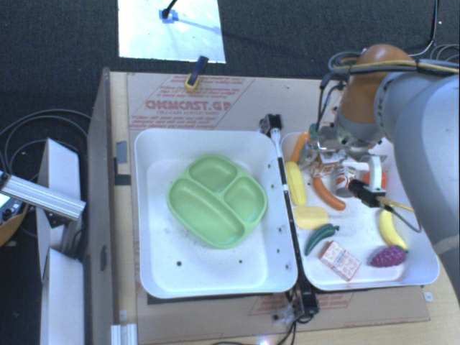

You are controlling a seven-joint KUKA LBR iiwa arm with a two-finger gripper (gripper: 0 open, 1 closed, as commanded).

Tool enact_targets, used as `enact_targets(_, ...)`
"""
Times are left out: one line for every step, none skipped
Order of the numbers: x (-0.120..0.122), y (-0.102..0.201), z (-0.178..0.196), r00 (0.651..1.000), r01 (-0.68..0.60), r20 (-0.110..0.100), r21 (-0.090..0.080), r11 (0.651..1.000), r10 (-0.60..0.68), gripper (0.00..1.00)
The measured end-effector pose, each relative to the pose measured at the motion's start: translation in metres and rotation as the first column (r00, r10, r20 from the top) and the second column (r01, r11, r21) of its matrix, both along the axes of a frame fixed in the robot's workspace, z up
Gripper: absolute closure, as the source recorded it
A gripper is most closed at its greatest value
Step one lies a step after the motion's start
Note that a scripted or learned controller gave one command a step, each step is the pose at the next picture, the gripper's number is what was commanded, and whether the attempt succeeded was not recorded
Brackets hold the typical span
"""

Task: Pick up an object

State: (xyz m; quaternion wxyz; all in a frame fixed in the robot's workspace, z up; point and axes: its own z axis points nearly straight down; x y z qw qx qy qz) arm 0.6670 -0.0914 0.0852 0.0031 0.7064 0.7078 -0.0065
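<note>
Hovering low over the right-hand shallow white bin [424,268] near its far edge, the two-finger gripper [332,155] sits just above the orange plastic sausage [328,193], descent and closing next.

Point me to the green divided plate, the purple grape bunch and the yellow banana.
Green divided plastic plate [215,201]: camera view, on its long lower compartment.
Purple toy grape bunch [388,256]: camera view, middle of the cluster.
Yellow toy banana [390,229]: camera view, middle of its curved body.
</note>
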Motion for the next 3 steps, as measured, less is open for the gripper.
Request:
enact_targets(0.001,-0.011,-0.001,1.000,0.003,0.003,0.012,1.000,-0.003,0.00)
enact_targets(0.002,-0.009,0.010,1.000,-0.001,0.006,0.012,1.000,0.001,1.00)
enact_targets(-0.024,0.041,0.106,1.000,-0.008,0.015,0.016,1.000,0.007,1.00)
